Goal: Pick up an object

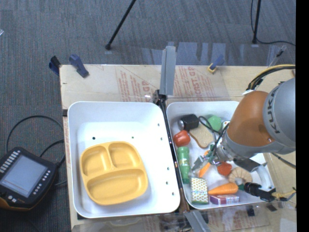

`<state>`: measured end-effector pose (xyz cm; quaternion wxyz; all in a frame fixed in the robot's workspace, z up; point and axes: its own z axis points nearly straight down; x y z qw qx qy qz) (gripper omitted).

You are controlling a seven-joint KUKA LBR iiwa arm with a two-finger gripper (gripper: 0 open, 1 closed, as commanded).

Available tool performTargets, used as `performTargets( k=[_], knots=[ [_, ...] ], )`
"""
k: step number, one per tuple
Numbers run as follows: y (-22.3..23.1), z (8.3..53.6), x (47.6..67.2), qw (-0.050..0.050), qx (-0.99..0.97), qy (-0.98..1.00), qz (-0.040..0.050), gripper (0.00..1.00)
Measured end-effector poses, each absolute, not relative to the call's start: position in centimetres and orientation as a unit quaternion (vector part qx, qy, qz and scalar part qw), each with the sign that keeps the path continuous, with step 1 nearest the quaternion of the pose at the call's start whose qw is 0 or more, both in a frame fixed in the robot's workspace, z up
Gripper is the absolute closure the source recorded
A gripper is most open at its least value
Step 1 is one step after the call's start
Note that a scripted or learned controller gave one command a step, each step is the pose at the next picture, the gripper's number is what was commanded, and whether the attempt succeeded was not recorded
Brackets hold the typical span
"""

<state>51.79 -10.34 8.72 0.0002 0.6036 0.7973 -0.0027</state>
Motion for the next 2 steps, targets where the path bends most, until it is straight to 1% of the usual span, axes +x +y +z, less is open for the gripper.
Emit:
performTargets(
  k=[1, 2],
  knots=[
    [-8.7, 8.62, 47.83, -0.002, 0.677, 0.736, -0.0013, 0.0],
    [-8.71, 9.45, 47.76, -0.004, 0.679, 0.734, -0.0019, 1.0]
  ],
)
